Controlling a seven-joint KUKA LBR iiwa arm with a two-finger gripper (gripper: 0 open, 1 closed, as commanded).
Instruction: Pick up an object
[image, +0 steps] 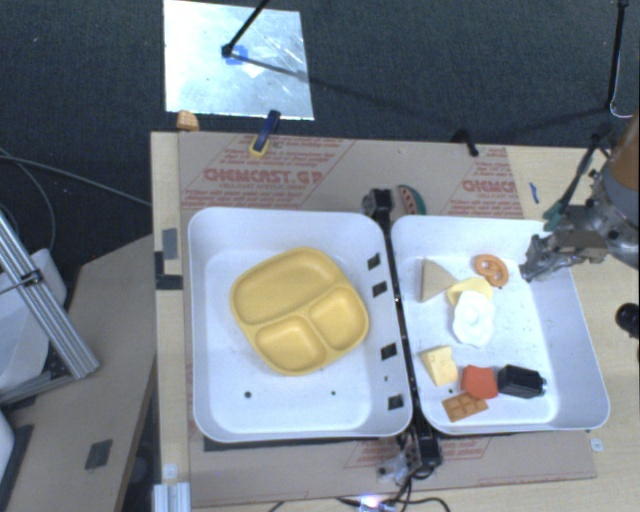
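The right bin (580, 380) holds several toy foods: a brown pretzel (490, 268), a beige wedge (433, 279), a yellow slice (469, 291), a white fried-egg shape (473, 321), a yellow cheese block (438, 364), a red block (479, 381), a black piece (520, 381) and a brown waffle square (464, 406). My gripper (538, 262) hangs over the bin's upper right part, just right of the pretzel and apart from it. Nothing is seen held in it.
The left bin (215, 400) holds a yellow divided plate (298, 310). Black clips line the seam between the bins (392, 330). A shiny sheet (240, 60) lies behind the bench, and a metal frame (40, 310) stands at the left.
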